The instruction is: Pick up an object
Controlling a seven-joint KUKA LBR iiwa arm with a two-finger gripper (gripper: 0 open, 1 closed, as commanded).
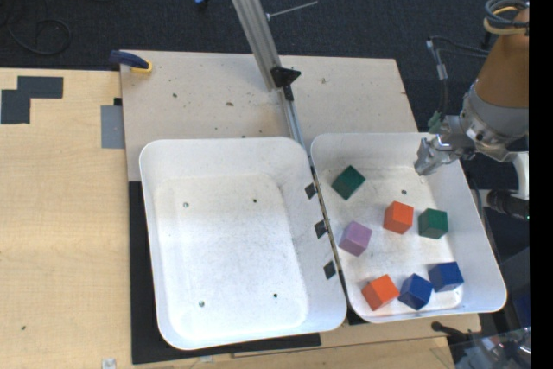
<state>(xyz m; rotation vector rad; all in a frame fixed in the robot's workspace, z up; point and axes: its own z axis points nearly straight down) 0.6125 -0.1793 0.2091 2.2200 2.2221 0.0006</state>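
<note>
- Coloured blocks, seven of them, lie in the right bin (484, 294), right of centre in the frame: two orange ones (397, 217) (378, 291), two green (348, 181) (433, 223), two blue (416, 290) (445, 276) and one purple (354, 238).
- None is lifted yet; this looks like the approach, before any grasp.
- Metal gripper (427, 158) hangs at the right bin's upper right edge, with nothing in it; how far it is parted I cannot tell from here.
- Next it would need to swing left and down over a block; the orange one and the green one beside it lie closest.
- White left bin (155, 186) sits alongside, one of two bins.
</note>
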